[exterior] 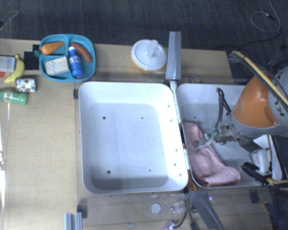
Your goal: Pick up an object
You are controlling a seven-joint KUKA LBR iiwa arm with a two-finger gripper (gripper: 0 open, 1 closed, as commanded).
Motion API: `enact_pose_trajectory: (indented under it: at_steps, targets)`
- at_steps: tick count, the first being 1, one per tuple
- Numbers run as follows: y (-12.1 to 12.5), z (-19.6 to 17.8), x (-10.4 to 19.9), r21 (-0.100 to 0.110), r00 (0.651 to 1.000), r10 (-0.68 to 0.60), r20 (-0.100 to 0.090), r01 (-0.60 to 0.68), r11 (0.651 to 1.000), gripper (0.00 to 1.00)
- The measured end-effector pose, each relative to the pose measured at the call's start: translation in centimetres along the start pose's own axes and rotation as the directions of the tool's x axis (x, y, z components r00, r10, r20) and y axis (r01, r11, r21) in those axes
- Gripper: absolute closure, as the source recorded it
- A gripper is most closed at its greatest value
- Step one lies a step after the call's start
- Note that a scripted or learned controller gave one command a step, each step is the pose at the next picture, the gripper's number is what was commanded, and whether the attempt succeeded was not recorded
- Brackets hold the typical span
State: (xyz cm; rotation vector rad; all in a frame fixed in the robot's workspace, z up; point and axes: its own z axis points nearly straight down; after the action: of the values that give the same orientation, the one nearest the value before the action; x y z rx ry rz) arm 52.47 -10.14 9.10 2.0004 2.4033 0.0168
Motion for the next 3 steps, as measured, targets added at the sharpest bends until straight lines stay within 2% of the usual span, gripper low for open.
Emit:
enact_pose_trajectory:
  at_steps: [1, 2, 3]
  targets:
    - [5.5, 0.2, -0.4, 0.002, 1.000, 0.013, 0.000, -0.013, 1.000, 0.00]
    - [-3.0, 0.0, -1.7, 0.002, 0.998, -0.059, 0.001, 0.059, 0.998, 0.00]
    - [-2.4, -0.1, 0.8, -0.001, 0.985, -0.173, 0.003, 0.173, 0.985, 0.00]
